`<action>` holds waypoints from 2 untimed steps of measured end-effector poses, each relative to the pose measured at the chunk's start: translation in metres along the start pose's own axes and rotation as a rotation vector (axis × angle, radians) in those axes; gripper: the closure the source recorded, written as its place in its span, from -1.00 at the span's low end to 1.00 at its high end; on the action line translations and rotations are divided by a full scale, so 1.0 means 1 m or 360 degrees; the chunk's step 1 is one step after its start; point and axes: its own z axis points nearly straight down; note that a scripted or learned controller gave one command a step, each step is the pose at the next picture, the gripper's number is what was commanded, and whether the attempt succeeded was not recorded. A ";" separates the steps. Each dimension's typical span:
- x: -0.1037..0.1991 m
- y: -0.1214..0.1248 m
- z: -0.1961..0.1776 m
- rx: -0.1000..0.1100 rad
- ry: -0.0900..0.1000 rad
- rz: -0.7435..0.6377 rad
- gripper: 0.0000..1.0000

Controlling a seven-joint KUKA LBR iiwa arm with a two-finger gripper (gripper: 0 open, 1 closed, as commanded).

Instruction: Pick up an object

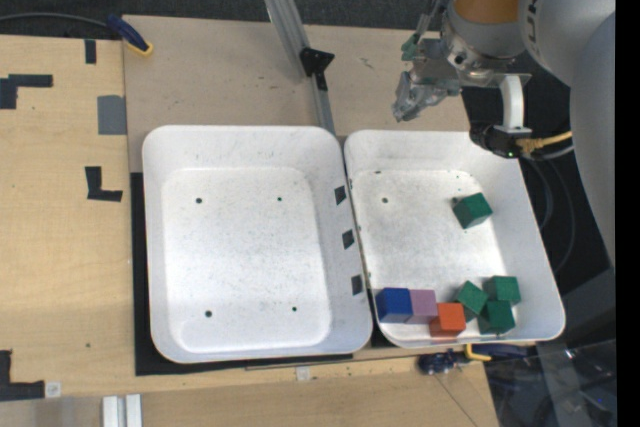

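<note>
My gripper [411,105] hangs above the far edge of the right bin [530,215], pointing down, with nothing between its fingers. A lone green block [472,210] lies in the right bin's upper right part, below and to the right of the gripper. Along that bin's near edge sit a blue block [394,304], a purple block [423,303], an orange block [450,318] and three more green blocks [490,301] in a cluster.
The left bin [160,215] stands beside the right one, the two rims touching in the middle. A slanted metal rail [285,5] runs from the top down to the bins' shared far corner. The arm's grey body fills the upper right.
</note>
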 end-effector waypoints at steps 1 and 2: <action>0.061 -0.002 0.012 0.0001 0.0001 -0.0002 1.00; 0.121 -0.012 0.026 0.0002 0.0001 -0.0002 1.00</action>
